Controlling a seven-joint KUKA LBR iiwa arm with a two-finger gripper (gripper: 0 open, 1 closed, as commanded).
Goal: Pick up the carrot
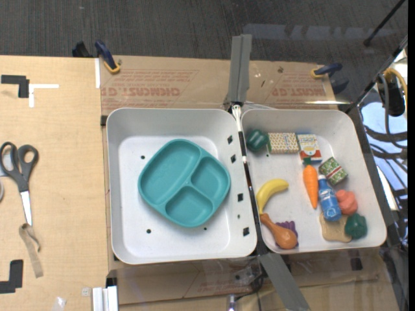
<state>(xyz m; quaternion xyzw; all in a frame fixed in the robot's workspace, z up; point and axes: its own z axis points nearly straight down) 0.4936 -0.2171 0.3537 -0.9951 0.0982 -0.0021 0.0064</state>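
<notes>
Jaws state: cannot tell. Carrot [311, 185] in right bin [287, 168]; wooden bench [58, 225]; dark floor [162, 11].

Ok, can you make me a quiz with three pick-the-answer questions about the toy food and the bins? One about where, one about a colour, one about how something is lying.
1. Where is the carrot?
A. in the right bin
B. on the teal plate
C. by the scissors

2. What colour is the plate in the left bin?
A. red
B. teal
C. yellow

3. How is the carrot lying?
A. flat, with its green top up by the juice box
B. standing on its tip
C. across the banana

Answers:
1. A, the carrot sits in the right bin among the other toy food.
2. B, the divided plate is teal.
3. A, it lies flat, its green end next to the juice box and its point toward the near side, apart from the banana.
</notes>
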